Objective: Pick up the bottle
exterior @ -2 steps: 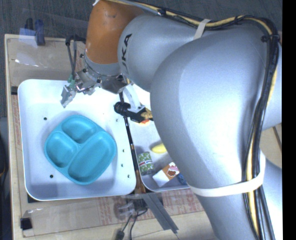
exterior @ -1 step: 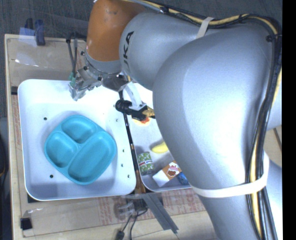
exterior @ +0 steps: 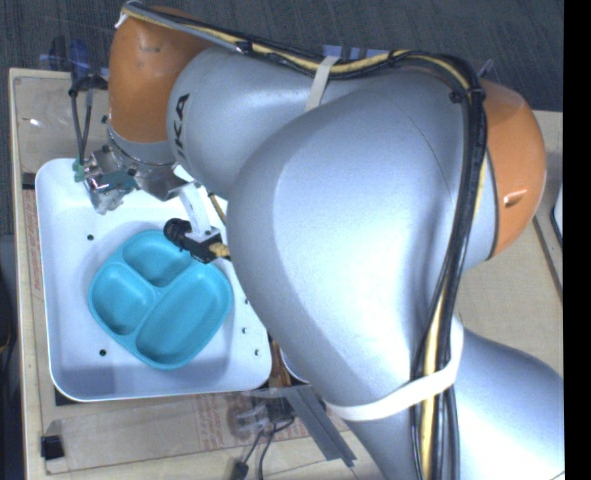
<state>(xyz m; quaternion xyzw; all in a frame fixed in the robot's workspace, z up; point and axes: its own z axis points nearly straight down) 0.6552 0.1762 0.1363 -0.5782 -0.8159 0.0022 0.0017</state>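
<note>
One bin in the open: the left bin [exterior: 55,268], white and shallow with rounded corners, lies at the left of the view on the pale bench [exterior: 20,98].
Arm: the grey arm [exterior: 375,218] comes in from the right and covers the middle and right of the view, along with the right part of the left bin; its orange band [exterior: 145,68] sits above the bin's far edge.
Gripper position: the gripper [exterior: 103,186] hangs just below the orange band, over the far left corner of the left bin and close to its back wall.
Gripper state: cannot tell whether it is spread or pressed together; the tip is small and blurred.
Bottle position: cannot tell; the arm hides much of the bench.
Bottle relative to gripper: cannot tell.
Bottle direction and long axis: cannot tell.
Plate: a blue plate [exterior: 160,298] with three compartments lies flat on the floor of the left bin, nearer the camera than the gripper and apart from it; its two smaller compartments face the far left, its larger one the near right.
Near edge: a small pale object [exterior: 247,418] with dark wires sits on the bench just in front of the bin's near rim, too blurred to name.
</note>
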